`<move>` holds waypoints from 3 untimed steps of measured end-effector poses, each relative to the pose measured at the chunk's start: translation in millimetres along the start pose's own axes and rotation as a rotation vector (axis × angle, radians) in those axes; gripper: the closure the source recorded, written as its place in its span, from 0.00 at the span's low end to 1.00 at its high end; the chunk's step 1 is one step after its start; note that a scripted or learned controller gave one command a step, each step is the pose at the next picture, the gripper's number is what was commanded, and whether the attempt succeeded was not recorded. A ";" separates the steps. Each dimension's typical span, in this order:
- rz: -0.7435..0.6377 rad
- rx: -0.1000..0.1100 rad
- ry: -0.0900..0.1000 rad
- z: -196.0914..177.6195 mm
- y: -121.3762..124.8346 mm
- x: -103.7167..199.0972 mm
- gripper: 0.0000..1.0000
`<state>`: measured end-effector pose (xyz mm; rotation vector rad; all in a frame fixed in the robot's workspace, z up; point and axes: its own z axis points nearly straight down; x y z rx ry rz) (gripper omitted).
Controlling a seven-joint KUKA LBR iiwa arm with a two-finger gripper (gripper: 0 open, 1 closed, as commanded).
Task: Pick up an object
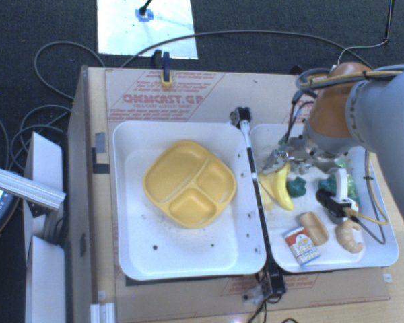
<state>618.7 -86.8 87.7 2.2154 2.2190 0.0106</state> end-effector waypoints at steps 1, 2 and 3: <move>0.001 0.000 -0.001 -0.4 -20.6 -29.6 0.00; 0.000 0.007 -0.001 2.5 -55.7 -16.3 0.00; -0.002 0.006 -0.001 2.8 11.7 -6.8 0.00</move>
